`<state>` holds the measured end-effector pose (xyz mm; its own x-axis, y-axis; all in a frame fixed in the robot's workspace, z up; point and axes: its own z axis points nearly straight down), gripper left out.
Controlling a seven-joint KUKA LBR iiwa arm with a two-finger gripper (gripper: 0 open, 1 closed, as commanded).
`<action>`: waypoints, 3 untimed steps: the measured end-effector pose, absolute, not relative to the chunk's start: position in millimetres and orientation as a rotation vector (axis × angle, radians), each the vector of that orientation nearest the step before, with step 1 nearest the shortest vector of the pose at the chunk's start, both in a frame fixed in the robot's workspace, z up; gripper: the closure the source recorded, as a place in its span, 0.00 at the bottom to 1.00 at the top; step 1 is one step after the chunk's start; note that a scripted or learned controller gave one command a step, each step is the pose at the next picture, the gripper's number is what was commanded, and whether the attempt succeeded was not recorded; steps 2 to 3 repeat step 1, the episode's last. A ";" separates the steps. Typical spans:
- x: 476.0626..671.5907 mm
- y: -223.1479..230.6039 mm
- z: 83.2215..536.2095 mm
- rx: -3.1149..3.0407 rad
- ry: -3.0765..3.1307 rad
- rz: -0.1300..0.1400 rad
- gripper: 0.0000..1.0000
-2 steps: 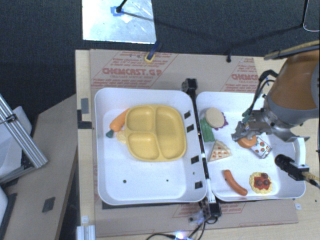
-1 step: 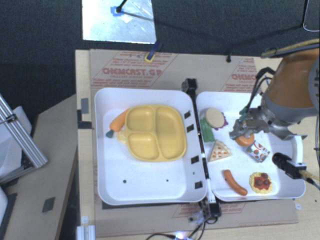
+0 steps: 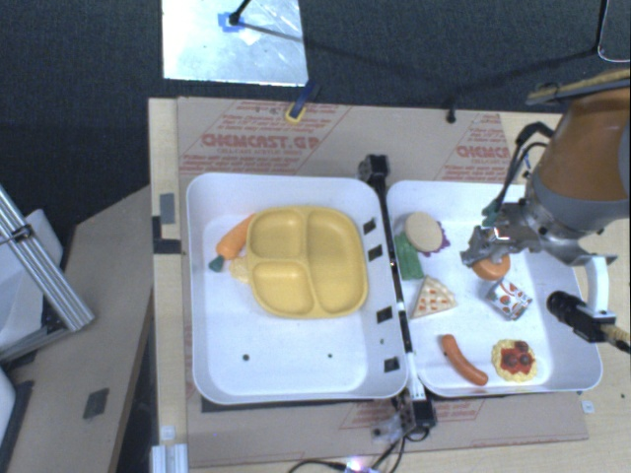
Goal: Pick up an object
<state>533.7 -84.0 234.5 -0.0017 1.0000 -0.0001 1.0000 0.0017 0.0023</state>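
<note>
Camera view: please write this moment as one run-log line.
tool over right bin | above orange toy | grasp unconfirmed | yellow plate in left bin

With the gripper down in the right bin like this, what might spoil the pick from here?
The gripper sits over a small round orange toy, so a rounded shape may slip out as it lifts. A red-and-white printed can lies close beside that toy and could get nudged or caught too. The bin's far wall is near the arm's wrist, leaving little room.

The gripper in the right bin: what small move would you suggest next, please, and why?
Probably a short straight descent: the gripper hangs directly over the orange round toy in the right bin, and the can sits close beside it.
</note>
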 end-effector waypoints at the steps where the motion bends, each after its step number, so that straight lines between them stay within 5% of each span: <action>1: 526.2 -82.8 232.0 2.220 2.222 0.000 1.00; 3: 526.2 -82.8 232.0 2.220 2.222 0.000 1.00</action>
